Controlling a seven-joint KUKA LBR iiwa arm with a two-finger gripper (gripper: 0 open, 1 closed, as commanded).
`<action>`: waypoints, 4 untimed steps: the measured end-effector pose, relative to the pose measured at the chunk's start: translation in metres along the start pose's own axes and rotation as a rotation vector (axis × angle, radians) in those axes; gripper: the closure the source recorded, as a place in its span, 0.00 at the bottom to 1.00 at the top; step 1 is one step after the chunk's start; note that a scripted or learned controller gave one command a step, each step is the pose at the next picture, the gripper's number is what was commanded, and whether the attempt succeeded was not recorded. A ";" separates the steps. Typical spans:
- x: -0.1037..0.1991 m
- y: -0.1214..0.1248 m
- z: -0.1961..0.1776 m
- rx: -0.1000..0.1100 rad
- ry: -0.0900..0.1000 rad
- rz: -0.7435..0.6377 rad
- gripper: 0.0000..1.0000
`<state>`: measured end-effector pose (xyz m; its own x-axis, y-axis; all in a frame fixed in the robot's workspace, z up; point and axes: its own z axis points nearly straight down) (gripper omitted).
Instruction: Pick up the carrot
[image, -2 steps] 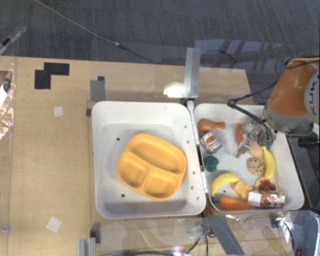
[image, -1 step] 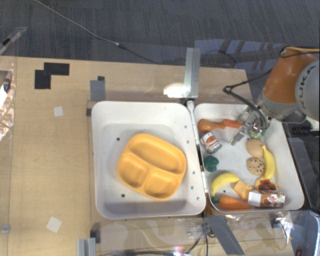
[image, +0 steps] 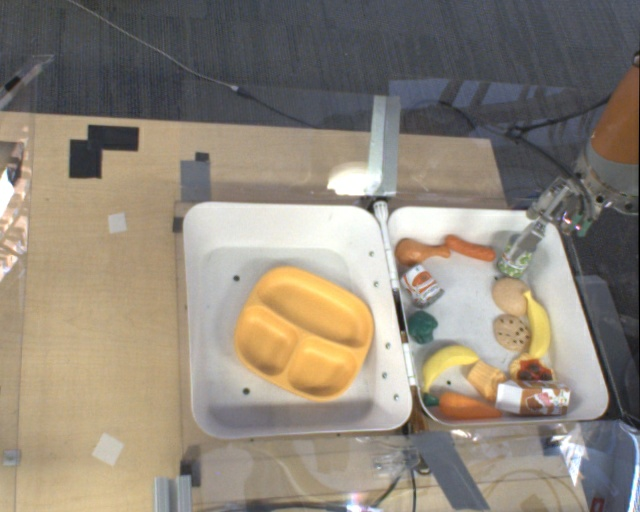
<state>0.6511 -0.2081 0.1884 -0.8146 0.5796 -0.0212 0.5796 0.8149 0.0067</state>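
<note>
The carrot (image: 468, 407) is orange with a small green top at its left end. It lies flat along the front wall of the right bin (image: 590, 345), beside a yellow banana (image: 447, 362). My gripper (image: 520, 255) hangs over the back right part of that bin, far behind the carrot, reaching down from the grey wrist at the right edge. Its tip is just above a small greenish thing (image: 514, 266) on the bin floor. Nothing orange is in the gripper.
The right bin also holds an orange-red stick (image: 470, 248), a brown drumstick (image: 412, 250), a small can (image: 424, 285), a dark green piece (image: 423, 325), an egg (image: 508, 295), a cookie (image: 511, 331), a second banana (image: 538, 325) and a bottle (image: 533, 398). A yellow divided plate (image: 303, 330) lies in the left bin (image: 200, 300).
</note>
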 end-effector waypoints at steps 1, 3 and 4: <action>0.049 -0.013 0.098 0.000 0.008 -0.199 0.00; 0.066 0.057 0.096 -0.002 0.014 -0.141 1.00; 0.023 0.008 -0.037 0.000 -0.003 -0.265 1.00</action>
<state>0.6357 -0.1879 0.2249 -0.9378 0.3462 -0.0250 0.3463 0.9381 0.0010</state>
